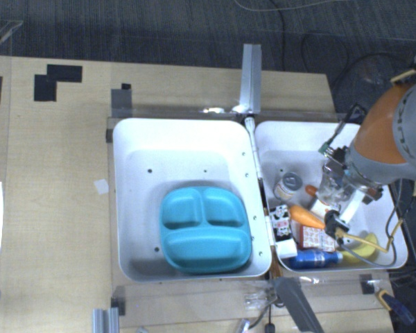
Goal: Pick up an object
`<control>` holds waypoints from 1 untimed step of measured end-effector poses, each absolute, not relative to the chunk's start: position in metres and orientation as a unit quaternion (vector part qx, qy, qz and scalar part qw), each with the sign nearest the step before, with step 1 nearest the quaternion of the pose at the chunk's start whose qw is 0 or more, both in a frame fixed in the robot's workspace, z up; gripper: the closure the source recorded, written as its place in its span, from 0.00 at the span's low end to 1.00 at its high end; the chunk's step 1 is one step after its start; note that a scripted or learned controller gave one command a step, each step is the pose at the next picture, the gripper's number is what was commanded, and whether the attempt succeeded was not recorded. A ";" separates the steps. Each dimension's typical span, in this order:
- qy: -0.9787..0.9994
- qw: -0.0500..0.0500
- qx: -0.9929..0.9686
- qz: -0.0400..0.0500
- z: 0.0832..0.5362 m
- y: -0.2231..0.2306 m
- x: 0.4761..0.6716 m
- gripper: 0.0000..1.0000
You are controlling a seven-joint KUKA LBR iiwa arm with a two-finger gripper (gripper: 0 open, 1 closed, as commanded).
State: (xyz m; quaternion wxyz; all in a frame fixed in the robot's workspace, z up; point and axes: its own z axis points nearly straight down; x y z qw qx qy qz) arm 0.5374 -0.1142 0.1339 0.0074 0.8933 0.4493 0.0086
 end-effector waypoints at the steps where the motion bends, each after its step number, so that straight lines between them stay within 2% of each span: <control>1: 0.443 -0.001 0.897 -0.002 0.199 -0.061 0.553 1.00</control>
